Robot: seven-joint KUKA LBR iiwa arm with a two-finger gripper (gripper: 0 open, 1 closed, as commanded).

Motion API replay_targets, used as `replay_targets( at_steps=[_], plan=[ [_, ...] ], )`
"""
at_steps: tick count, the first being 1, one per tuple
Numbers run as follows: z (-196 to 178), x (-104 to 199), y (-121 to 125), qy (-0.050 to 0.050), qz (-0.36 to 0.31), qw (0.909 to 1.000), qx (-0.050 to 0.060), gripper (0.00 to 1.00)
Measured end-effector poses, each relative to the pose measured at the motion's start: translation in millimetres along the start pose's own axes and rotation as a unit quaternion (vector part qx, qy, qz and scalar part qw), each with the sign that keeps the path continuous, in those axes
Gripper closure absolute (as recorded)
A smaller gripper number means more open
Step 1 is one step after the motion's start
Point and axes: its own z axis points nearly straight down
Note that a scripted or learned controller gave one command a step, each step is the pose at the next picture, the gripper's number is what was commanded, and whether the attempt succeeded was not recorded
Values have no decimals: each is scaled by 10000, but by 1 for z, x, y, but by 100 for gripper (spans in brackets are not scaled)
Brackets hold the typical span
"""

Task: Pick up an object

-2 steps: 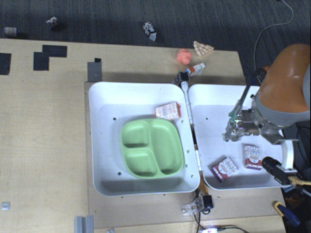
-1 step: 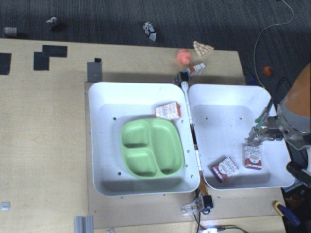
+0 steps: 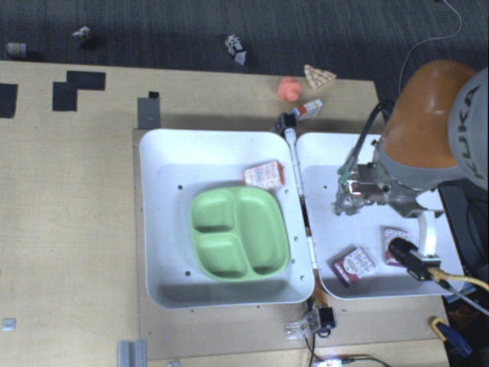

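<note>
The tool [image 3: 350, 199] hangs over the right bin [image 3: 321, 155]; I cannot tell its grip state. Best to centre over the small carton [image 3: 354, 264], then descend straight.

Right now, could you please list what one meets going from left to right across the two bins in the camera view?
Green divided tray → red-and-white packet beside the tray's far edge → tool above the right bin → small red-and-white packet → packet by the right wall.
</note>
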Motion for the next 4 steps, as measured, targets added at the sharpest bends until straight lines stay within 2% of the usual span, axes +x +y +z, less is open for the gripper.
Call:
replay_targets(
  at_steps=[1,2,3,4],
  plan=[
    [5,14,-17,-4,-7,10000,3,100],
    [9,49,2,-2,-8,10000,4,100],
    [44,70,27,-3,-7,10000,11,100],
    [-36,-14,83,-9,8,10000,-10,100]
  ],
)
